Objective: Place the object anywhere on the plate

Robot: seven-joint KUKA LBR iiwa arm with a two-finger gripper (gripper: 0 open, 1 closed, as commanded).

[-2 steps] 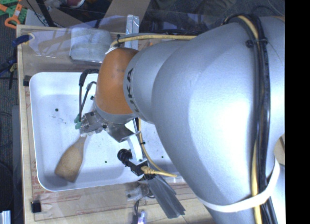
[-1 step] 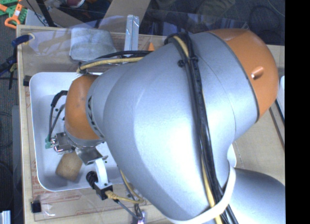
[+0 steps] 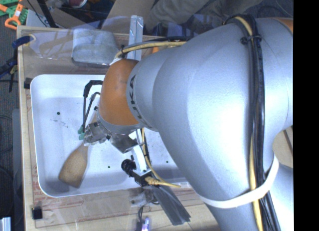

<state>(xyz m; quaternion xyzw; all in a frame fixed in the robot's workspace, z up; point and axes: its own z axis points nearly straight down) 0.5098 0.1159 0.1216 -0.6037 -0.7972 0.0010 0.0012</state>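
KUKA arm's gripper (image 3: 85, 136), finger state impossible to tell, meets a tan brush-like object (image 3: 74, 169) at the white bin's (image 3: 45, 105) seven o'clock.

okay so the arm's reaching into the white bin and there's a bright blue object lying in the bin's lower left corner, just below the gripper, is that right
Not quite: the colour is wrong. In the camera view the object lying in the lower left corner of the white bin is tan-brown, not bright blue. The rest holds: the arm reaches into that bin, and the object lies just below the gripper.
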